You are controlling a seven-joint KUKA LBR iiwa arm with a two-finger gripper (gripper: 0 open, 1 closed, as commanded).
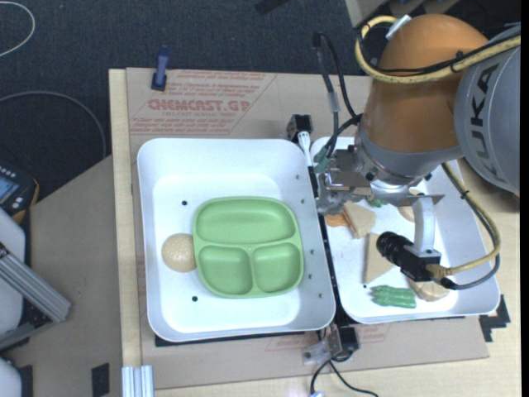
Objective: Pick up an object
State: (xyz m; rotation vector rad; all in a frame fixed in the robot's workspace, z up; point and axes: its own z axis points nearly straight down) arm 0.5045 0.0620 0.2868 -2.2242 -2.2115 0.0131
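Grey arm with an orange band, reaching down over the right bin (471, 300); its gripper (364, 198) sits low near that bin's left wall, mostly hidden by the wrist, so its state cannot be told. Just below it: tan wedge-shaped pieces (360, 219) and a larger tan wedge (378, 265), partly covered by a black cylinder (400, 253) fixed to the arm. Near the bin's front edge: a green pod-shaped item (393, 297). Left bin (157, 188): a green divided tray (247, 246) at its centre, with a beige ball (178, 252) touching the tray's left side. Both bins rest on the bench (207, 98).
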